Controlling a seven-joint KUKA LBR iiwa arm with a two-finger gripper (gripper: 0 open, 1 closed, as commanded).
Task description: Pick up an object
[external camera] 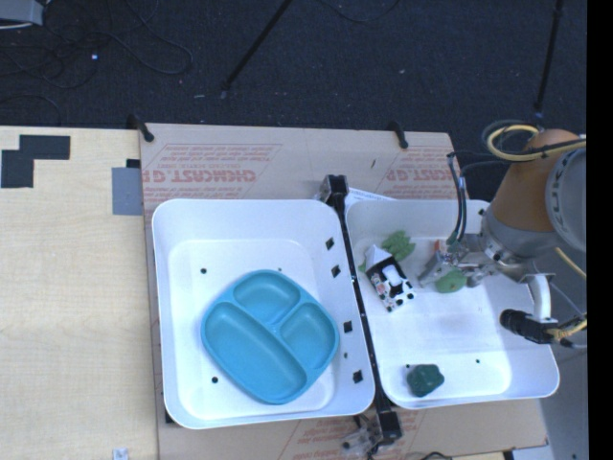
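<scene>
The arm [536, 199] reaches in from the right of the frame, and its claw [458, 268] sits low in the right bin [479, 362] at the upper middle, close against a pale green object [448, 281]. Whether the claw is open or closed on it I cannot tell — the parts are too small and cluttered. Nothing looks lifted yet, so the pick seems to be at the reaching or grasping stage, with the lift left to do. Other candidates lie nearby: a green leafy piece [397, 246] just left, a black-and-white toy [391, 281] beside the divider, and a dark green lump [424, 379] near the bottom. The left bin [192, 228] holds a blue divided plate [270, 335].
</scene>
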